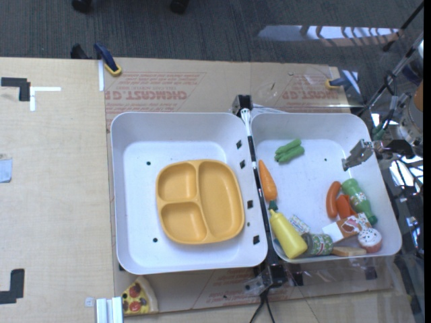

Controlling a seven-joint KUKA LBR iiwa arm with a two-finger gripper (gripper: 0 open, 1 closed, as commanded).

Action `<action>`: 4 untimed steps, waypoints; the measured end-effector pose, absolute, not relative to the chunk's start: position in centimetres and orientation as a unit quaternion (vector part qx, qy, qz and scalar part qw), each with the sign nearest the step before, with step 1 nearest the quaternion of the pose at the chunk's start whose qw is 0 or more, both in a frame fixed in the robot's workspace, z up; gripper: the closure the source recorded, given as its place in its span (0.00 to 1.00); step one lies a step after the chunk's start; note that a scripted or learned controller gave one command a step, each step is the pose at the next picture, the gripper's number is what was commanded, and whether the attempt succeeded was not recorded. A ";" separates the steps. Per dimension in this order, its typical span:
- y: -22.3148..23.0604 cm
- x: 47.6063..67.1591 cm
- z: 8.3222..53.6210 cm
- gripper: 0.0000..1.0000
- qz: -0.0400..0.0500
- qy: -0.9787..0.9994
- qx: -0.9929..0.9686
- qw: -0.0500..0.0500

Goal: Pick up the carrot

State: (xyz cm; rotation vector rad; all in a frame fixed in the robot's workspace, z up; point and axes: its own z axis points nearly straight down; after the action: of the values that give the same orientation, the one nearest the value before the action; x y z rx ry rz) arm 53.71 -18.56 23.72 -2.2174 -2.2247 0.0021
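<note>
Camera view: gripper (358, 153) at right edge of frame, over right bin's (316, 180) far right rim; opening cannot be judged, nothing seen held. Carrot (267, 181) well apart, frame centre, against bin's left wall, above yellow bottle (287, 234). Advice: cross bin leftward, descend straddling carrot's narrow width, avoid wall.

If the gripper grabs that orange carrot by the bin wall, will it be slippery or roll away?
Probably. The carrot looks like smooth, glossy plastic, so likely stiff, light, somewhat slippery. Its rounded, tapered shape may roll or pivot if nudged. It lies against the right bin's left wall, which may crowd a grasp.
</note>
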 end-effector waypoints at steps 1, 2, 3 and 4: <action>-12.9 61.8 40.6 0.00 0.001 -0.712 -0.702 -0.001; -14.6 66.0 53.4 0.00 0.001 -0.785 -0.619 -0.001; -12.5 66.0 54.0 0.00 0.002 -0.615 -0.789 0.000; -12.5 66.2 54.6 1.00 0.003 -0.616 -0.787 0.000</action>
State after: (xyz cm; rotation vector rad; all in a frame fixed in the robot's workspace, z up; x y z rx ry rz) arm 66.20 -12.45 54.63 -2.4746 -1.9371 0.0107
